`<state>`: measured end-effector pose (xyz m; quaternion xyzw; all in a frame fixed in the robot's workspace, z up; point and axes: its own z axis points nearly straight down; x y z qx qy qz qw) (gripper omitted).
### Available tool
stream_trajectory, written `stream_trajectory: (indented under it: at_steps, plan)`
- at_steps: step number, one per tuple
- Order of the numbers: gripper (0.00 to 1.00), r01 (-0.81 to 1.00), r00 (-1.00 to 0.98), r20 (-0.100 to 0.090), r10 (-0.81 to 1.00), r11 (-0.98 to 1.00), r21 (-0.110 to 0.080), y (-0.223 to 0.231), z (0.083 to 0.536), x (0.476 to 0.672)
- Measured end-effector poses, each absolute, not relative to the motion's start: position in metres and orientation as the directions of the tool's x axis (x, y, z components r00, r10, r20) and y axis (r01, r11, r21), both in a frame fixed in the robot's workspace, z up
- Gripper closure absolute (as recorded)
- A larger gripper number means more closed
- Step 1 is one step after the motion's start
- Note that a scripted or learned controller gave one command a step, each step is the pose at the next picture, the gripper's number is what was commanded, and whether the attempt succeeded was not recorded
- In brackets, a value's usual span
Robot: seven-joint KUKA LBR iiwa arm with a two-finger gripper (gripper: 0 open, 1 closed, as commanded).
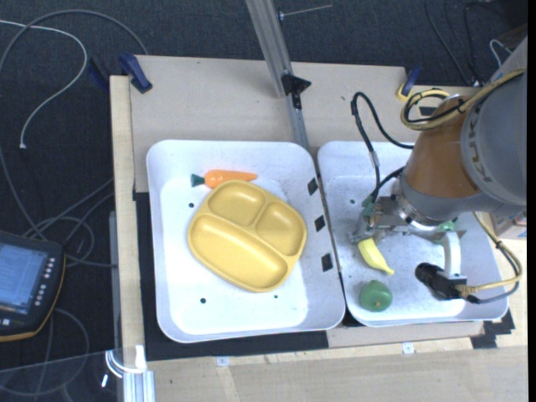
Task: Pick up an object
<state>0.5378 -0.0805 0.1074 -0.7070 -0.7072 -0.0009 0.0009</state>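
Hovering just above the banana, the claw must drop straight down; I cannot tell if it is wide.

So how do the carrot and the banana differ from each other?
The carrot is orange with a green top; the banana is yellow. The carrot lies in the left bin, level across the view beside the yellow tray; the banana lies at a slant in the right bin, just below the gripper and above a green apple. Both look like small toy foods lying flat.
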Motion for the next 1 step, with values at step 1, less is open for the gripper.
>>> stream_trajectory:
  at_steps: [1]
  plan:
    - [1.0, 1.0, -0.002, -0.001, 1.0, 0.002, 0.006, -0.0796, 0.1506, 0.5417]
